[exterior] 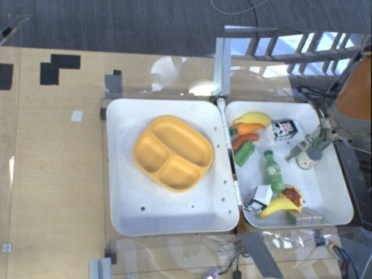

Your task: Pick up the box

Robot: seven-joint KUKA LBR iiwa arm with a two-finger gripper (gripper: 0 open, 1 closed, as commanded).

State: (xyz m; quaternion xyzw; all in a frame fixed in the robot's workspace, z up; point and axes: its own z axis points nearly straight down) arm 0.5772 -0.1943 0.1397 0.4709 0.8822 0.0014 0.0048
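A light tan wooden counter [52,173] carries two shallow white plastic bins set side by side, their inner edges touching. The left white bin [125,211] sits near the counter's middle; the right white bin [334,193] lies toward the right end. Flat black angular markings [58,67] lie on the counter's far left, and a small pale square [77,116] lies nearer the left bin.
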